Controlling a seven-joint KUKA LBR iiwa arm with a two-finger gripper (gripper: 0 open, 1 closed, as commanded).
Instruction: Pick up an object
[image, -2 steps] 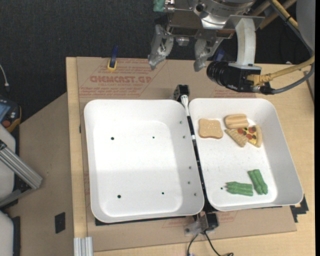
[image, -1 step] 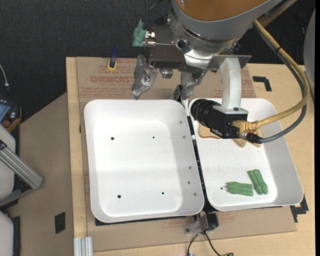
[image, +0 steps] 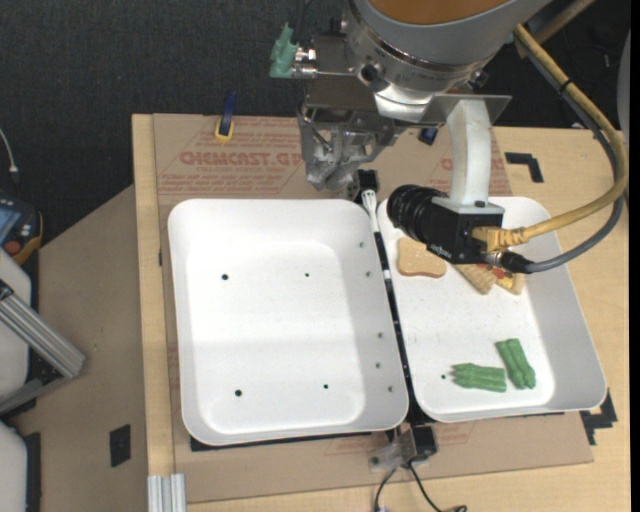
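Note:
In the right bin (image: 560, 330) lie a tan bread-shaped piece (image: 420, 260), a second tan piece (image: 497, 279) partly under the arm's black attachment, and two green pod-like objects (image: 480, 377) (image: 517, 362) near the front. My gripper (image: 333, 160) hangs above the back rim of the left bin (image: 200, 300), over the cardboard, well apart from all these objects. Nothing shows between its metal parts.
A black cylinder (image: 432, 226) with brass fittings and a yellow hose (image: 590, 210) hangs over the back of the right bin. The bins' shared rim (image: 388, 300) runs down the middle. A blue-and-yellow clip (image: 227, 118) sits on the cardboard at the back left.

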